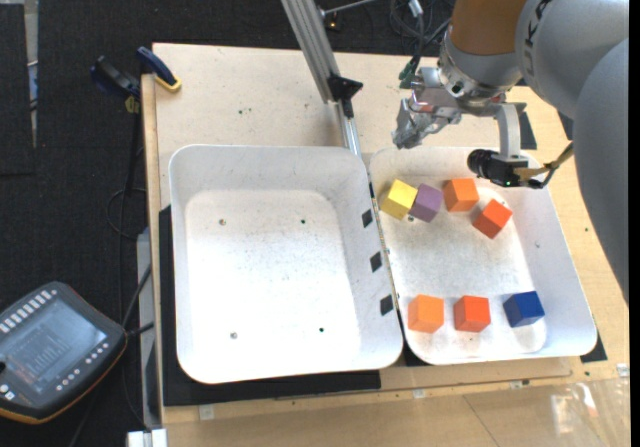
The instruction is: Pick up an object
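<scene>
My grey two-finger gripper (412,135) hangs over the far edge of the right white shallow bin (560,265); can't tell if it is parted or shut, nothing seen in it. Approach step, I judge: yellow cube (399,199) sits just below and nearest my tips, purple cube (427,203) touching its side, orange cubes (461,194) further on. Next move needs a short drop onto yellow, clearing purple.

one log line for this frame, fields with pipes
claw above right bin's far edge | nothing seen held | seven cubes in right bin | nearest: yellow cube
</scene>
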Tool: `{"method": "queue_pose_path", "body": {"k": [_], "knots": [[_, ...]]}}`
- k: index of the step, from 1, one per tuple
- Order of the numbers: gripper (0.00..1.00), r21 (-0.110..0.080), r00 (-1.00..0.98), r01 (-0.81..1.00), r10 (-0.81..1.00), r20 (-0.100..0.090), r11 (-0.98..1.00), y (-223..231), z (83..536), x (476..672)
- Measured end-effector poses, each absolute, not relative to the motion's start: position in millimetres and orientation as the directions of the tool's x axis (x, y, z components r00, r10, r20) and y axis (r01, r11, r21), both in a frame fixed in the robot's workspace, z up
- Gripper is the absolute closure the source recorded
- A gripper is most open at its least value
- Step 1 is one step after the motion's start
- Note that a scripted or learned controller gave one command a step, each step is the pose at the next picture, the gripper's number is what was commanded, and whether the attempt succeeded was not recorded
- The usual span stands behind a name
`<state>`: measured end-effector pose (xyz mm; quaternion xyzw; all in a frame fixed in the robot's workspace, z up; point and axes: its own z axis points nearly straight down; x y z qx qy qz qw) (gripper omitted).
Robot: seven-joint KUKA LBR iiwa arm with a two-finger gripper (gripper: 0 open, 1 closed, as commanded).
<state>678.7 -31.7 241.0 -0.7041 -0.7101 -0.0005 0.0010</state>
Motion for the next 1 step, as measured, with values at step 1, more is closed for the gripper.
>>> {"method": "queue_pose_path", "body": {"k": [1], "knots": [[1.0, 0.002, -0.008, 1.0, 1.0, 0.002, 0.008, 24.4, 249.6, 680.5]]}}
